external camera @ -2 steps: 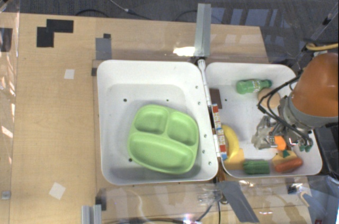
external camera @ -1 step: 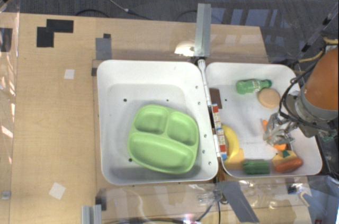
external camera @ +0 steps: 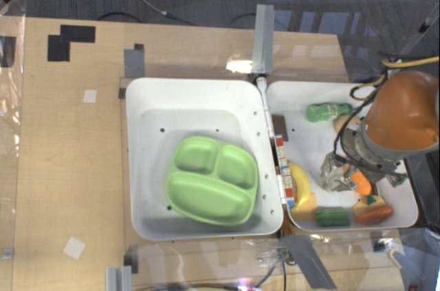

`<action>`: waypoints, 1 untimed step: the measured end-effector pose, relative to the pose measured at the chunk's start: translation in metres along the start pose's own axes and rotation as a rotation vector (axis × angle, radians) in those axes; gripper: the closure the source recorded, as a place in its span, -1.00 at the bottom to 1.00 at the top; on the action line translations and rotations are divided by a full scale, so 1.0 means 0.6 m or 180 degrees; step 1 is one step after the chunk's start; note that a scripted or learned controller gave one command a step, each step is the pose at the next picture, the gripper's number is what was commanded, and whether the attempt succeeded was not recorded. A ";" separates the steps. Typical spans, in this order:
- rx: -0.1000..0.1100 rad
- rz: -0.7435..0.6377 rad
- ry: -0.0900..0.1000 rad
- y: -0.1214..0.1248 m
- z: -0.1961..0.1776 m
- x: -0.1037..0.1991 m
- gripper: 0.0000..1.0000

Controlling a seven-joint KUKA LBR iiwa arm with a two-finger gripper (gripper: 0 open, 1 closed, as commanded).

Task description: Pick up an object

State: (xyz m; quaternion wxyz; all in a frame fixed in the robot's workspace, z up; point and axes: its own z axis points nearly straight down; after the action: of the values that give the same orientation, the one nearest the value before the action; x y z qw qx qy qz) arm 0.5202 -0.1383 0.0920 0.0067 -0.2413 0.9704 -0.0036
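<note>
Reaching down into the right bin (external camera: 411, 212), the gripper (external camera: 335, 175) sits low among the toys, so the pick looks mid-attempt and nothing is lifted yet. Cannot tell from this angle whether it is released or clenched; the wrist and orange band hide most of it, and no item shows between its tips.

Near edge first: a dark green block (external camera: 332, 217) lies by the front wall, with a red-orange piece (external camera: 373, 213) just beside it on the right. A yellow banana (external camera: 301, 188) lies along the divider side, close to the block. An orange piece (external camera: 359, 181) sits right beside the gripper, partly under the arm, probably the likeliest target, though that is a guess. Farther back a light green bottle (external camera: 327, 111) lies on its side near the rear wall, well apart from the gripper.

Left bin (external camera: 137, 145) holds a green divided tray (external camera: 212, 179), upright, toward its front half; untouched.

Left to do: close on one item, raise it clear of the bin. In the way: items are crowded near the front right corner, the bin wall is close, and neighbours touching the target could get nudged or pinched together.
</note>
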 end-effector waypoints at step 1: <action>-0.0019 -0.1198 0.0004 -0.017 -0.078 -0.016 1.00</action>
State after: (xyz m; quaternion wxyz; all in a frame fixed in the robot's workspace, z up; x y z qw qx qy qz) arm 0.5325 -0.1427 0.1390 0.0046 -0.4186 0.9082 -0.0021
